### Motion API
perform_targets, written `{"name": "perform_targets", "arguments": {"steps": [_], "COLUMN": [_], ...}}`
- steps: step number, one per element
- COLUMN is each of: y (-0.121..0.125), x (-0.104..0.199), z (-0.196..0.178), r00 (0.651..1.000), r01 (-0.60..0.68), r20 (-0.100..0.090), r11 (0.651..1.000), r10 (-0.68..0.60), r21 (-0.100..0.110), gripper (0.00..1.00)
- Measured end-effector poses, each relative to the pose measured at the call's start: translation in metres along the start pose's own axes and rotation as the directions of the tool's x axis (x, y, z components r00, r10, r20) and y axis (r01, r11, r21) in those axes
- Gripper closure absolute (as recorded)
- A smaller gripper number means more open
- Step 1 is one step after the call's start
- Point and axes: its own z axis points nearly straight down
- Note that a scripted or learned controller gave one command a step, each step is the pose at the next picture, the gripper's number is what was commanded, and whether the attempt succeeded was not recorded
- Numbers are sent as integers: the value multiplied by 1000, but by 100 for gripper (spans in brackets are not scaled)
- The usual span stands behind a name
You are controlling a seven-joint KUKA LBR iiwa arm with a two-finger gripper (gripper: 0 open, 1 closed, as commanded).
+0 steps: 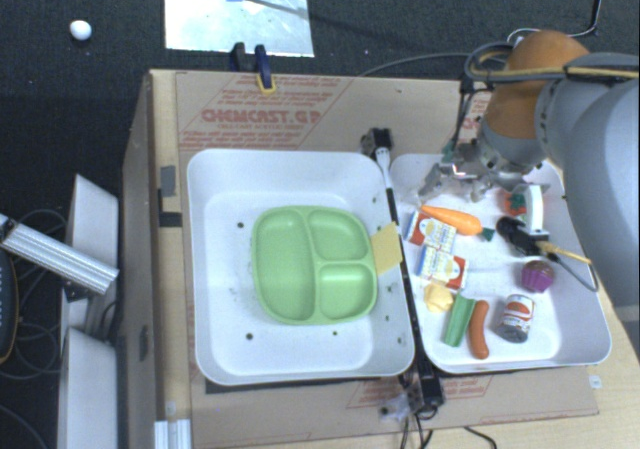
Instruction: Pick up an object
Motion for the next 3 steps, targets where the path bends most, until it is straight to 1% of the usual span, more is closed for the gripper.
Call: {"name": "perform_targets", "arguments": {"steps": [1, 2, 3], "y": [0, 0, 0], "x": [22, 8, 2], "z": [0, 0, 0], "r00": [1000, 1000, 1000], "r01": [2, -2, -2], "r20": [-1, 0, 0], "r11": [1000, 1000, 1000], "r10": [-2, 2, 2], "r21": [1, 0, -1], "gripper": [0, 0, 0]}}
